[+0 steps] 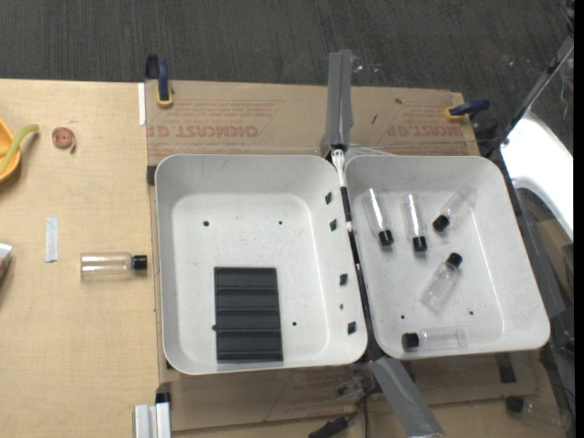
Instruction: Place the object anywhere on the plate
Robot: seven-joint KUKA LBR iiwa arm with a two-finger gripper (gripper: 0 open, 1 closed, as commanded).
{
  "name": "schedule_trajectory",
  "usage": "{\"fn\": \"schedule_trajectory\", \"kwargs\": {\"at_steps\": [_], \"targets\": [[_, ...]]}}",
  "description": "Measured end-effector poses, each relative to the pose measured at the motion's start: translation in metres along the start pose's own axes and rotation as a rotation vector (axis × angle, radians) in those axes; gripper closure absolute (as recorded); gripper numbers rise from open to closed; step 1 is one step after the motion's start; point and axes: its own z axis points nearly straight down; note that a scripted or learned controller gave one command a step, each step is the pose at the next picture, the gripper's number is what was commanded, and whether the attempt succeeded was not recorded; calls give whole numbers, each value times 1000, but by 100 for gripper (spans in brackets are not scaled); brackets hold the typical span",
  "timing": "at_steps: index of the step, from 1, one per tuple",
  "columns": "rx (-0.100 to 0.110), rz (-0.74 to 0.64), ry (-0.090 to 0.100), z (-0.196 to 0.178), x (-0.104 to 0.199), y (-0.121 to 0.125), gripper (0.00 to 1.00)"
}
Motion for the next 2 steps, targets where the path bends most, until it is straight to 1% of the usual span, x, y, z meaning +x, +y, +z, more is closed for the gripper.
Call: {"fn": "schedule_trajectory", "kwargs": {"at_steps": [2], "targets": [[0,-12,-1,1,1,0,0]]}}
